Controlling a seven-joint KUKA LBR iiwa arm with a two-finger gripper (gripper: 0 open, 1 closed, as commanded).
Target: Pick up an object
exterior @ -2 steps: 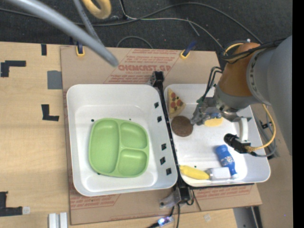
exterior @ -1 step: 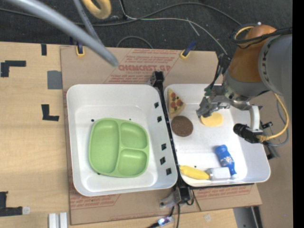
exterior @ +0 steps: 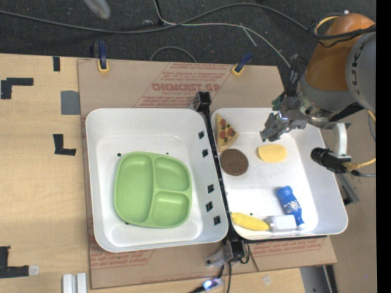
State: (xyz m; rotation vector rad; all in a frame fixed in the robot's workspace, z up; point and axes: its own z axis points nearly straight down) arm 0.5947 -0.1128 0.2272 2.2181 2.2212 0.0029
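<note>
The right bin (exterior: 324,188) holds a pizza slice (exterior: 225,131), a brown round cookie (exterior: 234,162), a yellow oval piece (exterior: 272,153), a blue bottle (exterior: 289,204) and a banana (exterior: 249,222) beside a white item (exterior: 282,224). My gripper (exterior: 272,129) hangs over the right bin, just above and behind the yellow oval piece. Nothing is seen between its fingers.
The left bin (exterior: 104,133) carries a green divided plate (exterior: 153,189). A black divider (exterior: 211,157) runs between the bins. Cables (exterior: 201,20) cross the dark floor behind the bench. The arm's orange band (exterior: 339,41) stands at the upper right.
</note>
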